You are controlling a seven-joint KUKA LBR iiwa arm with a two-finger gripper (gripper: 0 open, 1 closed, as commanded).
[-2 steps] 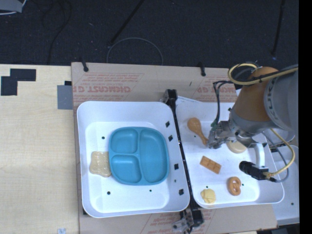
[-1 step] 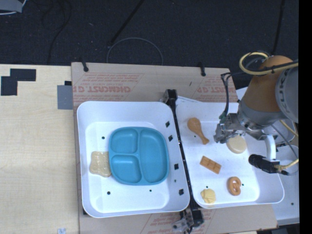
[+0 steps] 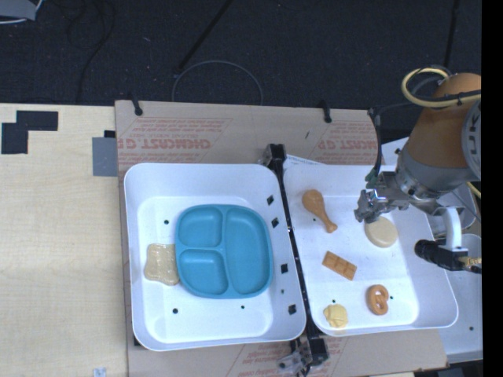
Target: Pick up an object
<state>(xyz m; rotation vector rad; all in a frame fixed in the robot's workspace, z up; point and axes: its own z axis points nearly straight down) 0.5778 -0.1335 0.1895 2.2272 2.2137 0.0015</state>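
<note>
The right bin [image 3: 428,309] holds a brown drumstick [image 3: 320,209], a tan waffle bar [image 3: 339,265], an orange pretzel [image 3: 378,299], a pale yellow lump [image 3: 335,316] and a cream round disc [image 3: 383,233]. My gripper [image 3: 371,208] hangs over the right bin's far right part, just above and left of the cream disc. Nothing shows between its fingers. The drumstick lies to its left, apart from it.
The left bin [image 3: 141,210] carries a blue divided plate [image 3: 222,250] with a beige piece of toast [image 3: 161,264] at its left edge. A black divider [image 3: 284,242] separates the two bins. Cardboard [image 3: 236,136] lies behind them.
</note>
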